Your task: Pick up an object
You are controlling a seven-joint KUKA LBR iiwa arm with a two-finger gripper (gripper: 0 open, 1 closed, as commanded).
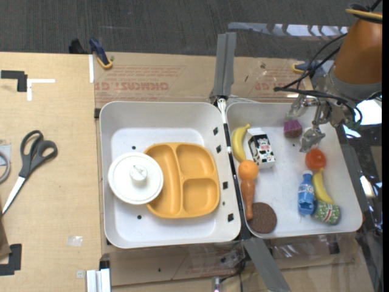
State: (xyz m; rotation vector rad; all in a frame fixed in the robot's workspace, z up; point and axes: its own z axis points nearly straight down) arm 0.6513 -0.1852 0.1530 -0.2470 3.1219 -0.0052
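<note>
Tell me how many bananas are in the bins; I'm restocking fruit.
2. One banana lies along the right bin's left wall, by the toy car; the other banana lies beside the blue bottle.

Even, bright overhead light falls across the pale wooden desk [48, 224] and both shallow white plastic bins [109, 181], with soft, short shadows beneath objects. The bin walls run close to overexposed, and a bluish-white glare patch sits at the right edge. Focus is fairly sharp throughout, though fine detail is grainy and the dark floor at top lacks detail.
</note>
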